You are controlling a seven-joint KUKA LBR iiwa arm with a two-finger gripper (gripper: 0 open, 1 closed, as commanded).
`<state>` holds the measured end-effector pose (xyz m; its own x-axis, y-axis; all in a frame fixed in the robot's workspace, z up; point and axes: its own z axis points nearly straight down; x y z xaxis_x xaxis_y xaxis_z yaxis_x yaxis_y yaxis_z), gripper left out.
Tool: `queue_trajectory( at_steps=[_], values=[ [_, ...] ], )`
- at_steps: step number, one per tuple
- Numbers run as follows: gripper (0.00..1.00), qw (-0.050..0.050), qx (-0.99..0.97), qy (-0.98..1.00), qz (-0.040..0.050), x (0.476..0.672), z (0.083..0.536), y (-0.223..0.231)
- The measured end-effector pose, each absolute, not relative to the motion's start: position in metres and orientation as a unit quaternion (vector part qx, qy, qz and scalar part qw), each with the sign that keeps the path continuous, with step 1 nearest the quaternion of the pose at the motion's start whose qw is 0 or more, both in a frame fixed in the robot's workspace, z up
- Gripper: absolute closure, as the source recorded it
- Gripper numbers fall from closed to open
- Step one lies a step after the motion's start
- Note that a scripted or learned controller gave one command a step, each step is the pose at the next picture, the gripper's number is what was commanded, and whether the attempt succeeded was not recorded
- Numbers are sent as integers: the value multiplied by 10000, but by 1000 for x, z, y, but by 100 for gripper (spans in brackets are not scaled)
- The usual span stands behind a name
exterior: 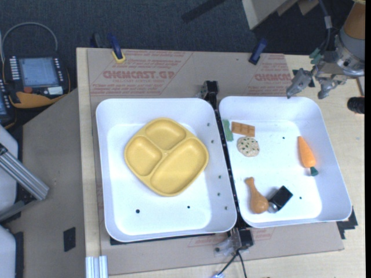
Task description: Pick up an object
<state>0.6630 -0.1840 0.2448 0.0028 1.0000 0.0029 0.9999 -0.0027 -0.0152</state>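
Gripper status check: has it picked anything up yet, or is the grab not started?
Nothing looks done. The gripper hangs open above the right bin's far rim with nothing between its fingers. The carrot, cookie, cracker, drumstick and black block lie in that bin. Choosing, descending and grasping are all left.

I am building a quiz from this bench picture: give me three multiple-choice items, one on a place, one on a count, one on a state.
1. Where does the yellow plate lie? A left bin B right bin C on the bench
2. How many compartments does it have? A two B three C five
3. Where is the gripper? A on the carrot B above the right bin's far edge C over the left bin

Key: 1 A, it sits inside the left bin. 2 B, three hollows show. 3 B, it hangs apart from the carrot and the drumstick.
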Motion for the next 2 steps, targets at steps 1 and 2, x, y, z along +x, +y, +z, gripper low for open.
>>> queue_trajectory(
  at_steps=[1, 2],
  values=[
    [0, 2, -7069, -7073, 2, 666, 254, -183],
    [0, 30, -7066, -7076, 19, 664, 193, -176]
  ],
)
